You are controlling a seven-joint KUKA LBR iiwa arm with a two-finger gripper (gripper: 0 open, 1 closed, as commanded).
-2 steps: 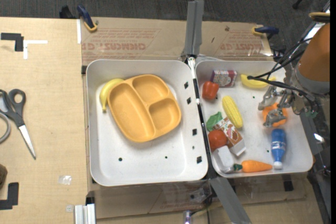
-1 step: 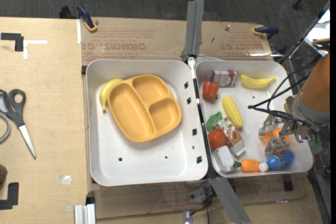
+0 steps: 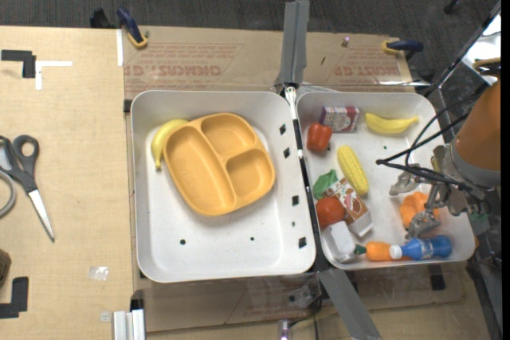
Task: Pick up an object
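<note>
Desk (image 3: 64,251): a pale wooden surface carrying two white bins side by side, with cardboard lying behind them.

Left bin (image 3: 159,251): holding an orange divided plate (image 3: 217,162), which is lying at a slant near the middle. A banana (image 3: 162,141) is peeking out from under the plate's upper left edge, touching it.

Right bin (image 3: 390,103): holding the loose items.
- A second banana (image 3: 390,123) is lying near the far wall.
- A small box (image 3: 339,119) is sitting just left of that banana.
- A red pepper (image 3: 319,137) is resting against the left wall, just below the box.
- A corn cob (image 3: 352,170) is lying lengthwise in the middle.
- A tomato (image 3: 330,211) with a green leaf above it is sitting by the left wall.
- A carton (image 3: 351,205) is leaning just beside the tomato, touching it.
- A white block (image 3: 341,240) is lying in the near left corner.
- A bottle (image 3: 408,250), orange at one end and blue at the other, is lying along the near wall.
- An orange fruit (image 3: 411,209) is sitting near the right wall.

Claw (image 3: 422,219): hanging over the right side of the right bin, directly at the orange fruit and partly covering it, just above the bottle. Whether it is released or clenched cannot be told, and no item is visibly being grasped.

Scissors (image 3: 30,183): lying on the desk, well apart from the bins, at the left.
</note>
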